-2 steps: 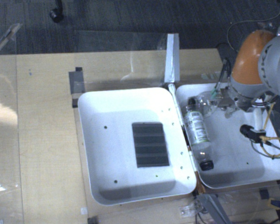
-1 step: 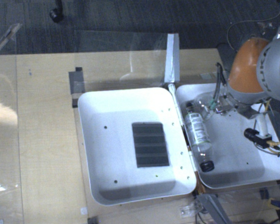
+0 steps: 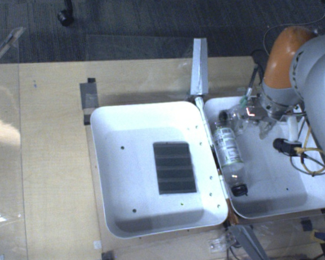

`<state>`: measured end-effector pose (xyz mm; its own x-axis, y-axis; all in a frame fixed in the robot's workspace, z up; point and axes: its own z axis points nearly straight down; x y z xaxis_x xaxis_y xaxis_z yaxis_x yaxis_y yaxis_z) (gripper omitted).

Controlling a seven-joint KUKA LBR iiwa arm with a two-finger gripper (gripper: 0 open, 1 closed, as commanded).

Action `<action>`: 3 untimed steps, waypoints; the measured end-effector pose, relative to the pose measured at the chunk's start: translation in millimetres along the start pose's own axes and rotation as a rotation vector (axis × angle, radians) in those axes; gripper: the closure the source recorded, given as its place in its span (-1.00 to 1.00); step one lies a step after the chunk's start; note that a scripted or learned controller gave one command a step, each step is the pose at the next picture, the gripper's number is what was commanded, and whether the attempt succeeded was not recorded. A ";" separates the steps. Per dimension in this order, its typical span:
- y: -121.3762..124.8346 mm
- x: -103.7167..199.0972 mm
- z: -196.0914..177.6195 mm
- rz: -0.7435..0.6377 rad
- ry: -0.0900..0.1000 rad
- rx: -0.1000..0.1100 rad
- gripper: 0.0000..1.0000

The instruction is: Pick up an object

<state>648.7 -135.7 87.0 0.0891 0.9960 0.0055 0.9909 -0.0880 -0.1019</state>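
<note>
- Right bin (image 3: 284, 199): a clear plastic bottle (image 3: 228, 146) lies on its side against the 9 o'clock wall. Its long axis runs 12 to 6, with the dark cap (image 3: 239, 190) at the 6 o'clock end.
- Left bin (image 3: 127, 212): a dark ribbed panel (image 3: 174, 167) lies flat, a little toward 3 o'clock of centre. Both bins sit on the pale wood table (image 3: 49, 187).
- The end effector (image 3: 250, 112) hangs over the 12 o'clock end of the right bin, near the bottle's base and toward 2 o'clock of it. We cannot tell whether it is released or clenched, and we see nothing held in it.
- We take the bottle as the likeliest target, being nearest.
- Handling, as we judge it: the bottle looks empty or nearly so, hence light. Thin walls would dent under a hard squeeze, and the smooth round body could roll or slip.
- Where to take hold: across the labelled mid-body, closing along the 3–9 line. The wall at 9 o'clock leaves little room on that side, so nudging could jam it.
- The panel looks stiff and flat, with poor purchase from above.
</note>
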 end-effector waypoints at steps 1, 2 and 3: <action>5.2 -30.4 3.5 -0.112 0.024 0.003 -1.00; 4.4 -14.6 3.5 -0.271 -0.007 -0.024 -1.00; 3.1 -5.1 3.1 -0.300 -0.027 -0.031 -1.00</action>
<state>651.0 -141.0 83.6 -0.2100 0.9777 0.0043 0.9753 0.2098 -0.0689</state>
